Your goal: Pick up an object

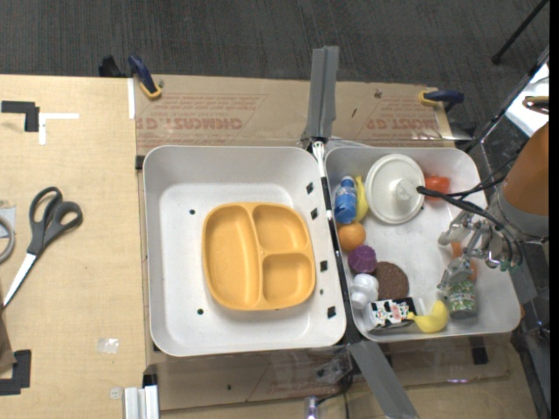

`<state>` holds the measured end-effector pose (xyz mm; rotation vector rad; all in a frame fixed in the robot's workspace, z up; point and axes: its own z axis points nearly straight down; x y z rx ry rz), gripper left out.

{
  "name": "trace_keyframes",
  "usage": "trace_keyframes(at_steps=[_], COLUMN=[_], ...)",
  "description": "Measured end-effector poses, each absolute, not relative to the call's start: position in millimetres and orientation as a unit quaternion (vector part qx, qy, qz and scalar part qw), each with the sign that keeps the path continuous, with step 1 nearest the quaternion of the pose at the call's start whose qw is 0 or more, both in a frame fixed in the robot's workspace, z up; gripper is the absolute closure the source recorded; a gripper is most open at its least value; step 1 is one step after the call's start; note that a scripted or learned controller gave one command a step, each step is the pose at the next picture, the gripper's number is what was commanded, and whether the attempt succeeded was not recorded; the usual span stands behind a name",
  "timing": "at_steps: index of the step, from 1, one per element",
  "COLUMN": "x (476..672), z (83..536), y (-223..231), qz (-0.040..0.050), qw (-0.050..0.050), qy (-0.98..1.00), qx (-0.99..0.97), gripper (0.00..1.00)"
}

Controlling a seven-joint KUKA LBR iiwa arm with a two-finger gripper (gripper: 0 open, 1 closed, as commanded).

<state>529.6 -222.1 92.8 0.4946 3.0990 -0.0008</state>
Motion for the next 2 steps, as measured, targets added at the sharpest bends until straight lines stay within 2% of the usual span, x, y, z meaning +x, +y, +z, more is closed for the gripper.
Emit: trace_keyframes(at_steps=[1, 2], x=[531.1, 578.8], z=[102, 92], y=[-222, -145], qz=[-0.0007, 0.0003], qw=[0.003, 0.002], qy=[0.988, 0.976], qx=[0.156, 0.218], gripper=[1.0, 1.0])
